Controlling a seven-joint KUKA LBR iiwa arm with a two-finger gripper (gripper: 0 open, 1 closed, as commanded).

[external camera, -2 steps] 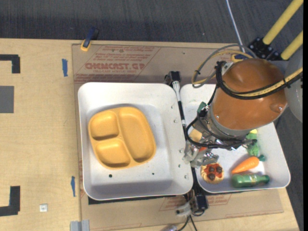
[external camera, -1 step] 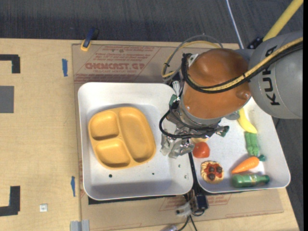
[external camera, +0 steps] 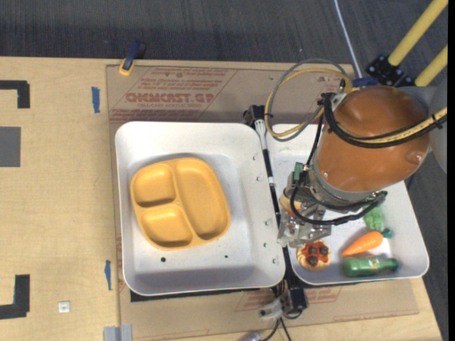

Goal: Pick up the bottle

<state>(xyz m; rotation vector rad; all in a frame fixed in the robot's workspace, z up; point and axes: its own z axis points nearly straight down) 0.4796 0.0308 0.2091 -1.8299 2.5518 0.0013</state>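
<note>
Bottle (external camera: 370, 265): green, lying on its side, lower right of frame, in right bin (external camera: 416, 258) w/ carrot (external camera: 362, 244) just above it. Looks like small plastic toy; prob. light, stiff, smooth, may roll. Best grip across the body mid-length. Pincer (external camera: 302, 222) sits low centre-right, above pizza toy (external camera: 314, 254), apart from bottle. Open or closed: can't tell; nothing seen held.

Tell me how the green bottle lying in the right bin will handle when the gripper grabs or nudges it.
The green bottle lies on its side, so a nudge would likely roll it. It looks like a small plastic toy, probably light and stiff. Its smooth round body may slip from the fingers. The carrot lies close beside it and might get bumped.
</note>
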